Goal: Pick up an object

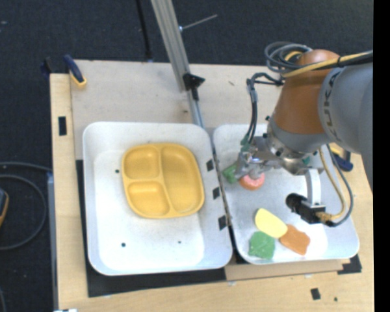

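End effector (250,168) low in right bin (338,246), just above pink object (252,181), beside green piece (230,173).
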`<state>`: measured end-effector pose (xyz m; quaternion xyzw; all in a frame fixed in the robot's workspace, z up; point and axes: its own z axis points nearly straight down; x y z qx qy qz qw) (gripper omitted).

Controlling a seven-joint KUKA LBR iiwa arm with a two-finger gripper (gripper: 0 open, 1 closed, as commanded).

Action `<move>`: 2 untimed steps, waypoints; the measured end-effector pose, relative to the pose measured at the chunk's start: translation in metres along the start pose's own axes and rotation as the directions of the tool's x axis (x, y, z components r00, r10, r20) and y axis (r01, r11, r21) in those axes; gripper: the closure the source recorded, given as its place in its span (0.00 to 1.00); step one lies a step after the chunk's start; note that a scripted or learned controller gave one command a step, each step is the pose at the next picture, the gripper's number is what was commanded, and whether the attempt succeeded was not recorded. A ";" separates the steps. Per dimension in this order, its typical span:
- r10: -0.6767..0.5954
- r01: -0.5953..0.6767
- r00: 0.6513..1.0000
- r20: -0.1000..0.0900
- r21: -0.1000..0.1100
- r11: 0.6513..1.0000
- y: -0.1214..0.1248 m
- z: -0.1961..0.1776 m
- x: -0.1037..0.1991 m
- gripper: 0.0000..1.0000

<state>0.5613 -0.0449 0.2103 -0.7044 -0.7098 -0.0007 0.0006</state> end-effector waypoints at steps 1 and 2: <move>-0.001 0.001 1.000 0.000 -0.003 1.000 0.009 -0.016 0.055 1.00; -0.001 0.001 1.000 0.000 -0.002 1.000 0.013 -0.030 0.109 1.00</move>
